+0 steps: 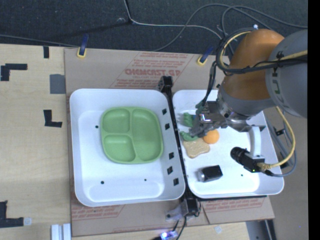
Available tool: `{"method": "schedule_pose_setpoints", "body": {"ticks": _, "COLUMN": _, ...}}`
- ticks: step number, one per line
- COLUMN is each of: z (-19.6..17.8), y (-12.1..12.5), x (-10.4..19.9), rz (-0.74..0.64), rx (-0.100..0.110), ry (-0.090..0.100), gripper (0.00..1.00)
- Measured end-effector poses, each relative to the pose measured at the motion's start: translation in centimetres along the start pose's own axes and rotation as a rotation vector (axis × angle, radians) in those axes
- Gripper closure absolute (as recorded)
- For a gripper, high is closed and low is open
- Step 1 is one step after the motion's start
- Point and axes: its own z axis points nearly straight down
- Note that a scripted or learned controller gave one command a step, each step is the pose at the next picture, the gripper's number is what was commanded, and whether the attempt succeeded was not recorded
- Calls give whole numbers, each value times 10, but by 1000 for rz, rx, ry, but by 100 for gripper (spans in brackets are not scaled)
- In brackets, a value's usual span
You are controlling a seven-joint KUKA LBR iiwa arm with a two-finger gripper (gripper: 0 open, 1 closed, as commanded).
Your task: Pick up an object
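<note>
Camera view, right bin: a tight cluster of small objects lies against the divider, under the arm's wrist.
Nearest target: green object [188, 120], partly under the gripper [202, 125], touching or just beside a second green piece lower down.
Neighbours: orange ball [212, 137] just right of the gripper; tan toast-shaped piece [195, 148] just below it; black block [210, 173] apart, nearer the front wall.
Fingers: dark, low over the cluster; how far apart they stand cannot be told, and nothing is seen between them.
Arm: grey and orange, reaching in from the right and hiding the rear of the right bin [265, 186].
Left bin: green divided plate [133, 134], well apart from the action.
Risk, crowding: the fingers may land on two things at once and pinch neither cleanly.
Risk, ball: a nudge would likely send the round orange ball rolling away.
Risk, wall: the green pieces sit near the divider, leaving little room on that side for one of the fingers.
Risk, flat piece: the toast shape lies low, likely hard to get under.
</note>
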Motion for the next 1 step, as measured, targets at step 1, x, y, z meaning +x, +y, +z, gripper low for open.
{"method": "schedule_pose_setpoints", "body": {"ticks": 1, "z": 19, "y": -2, "x": 57, "rz": -1, "rx": 1, "ry": 0, "gripper": 100}}
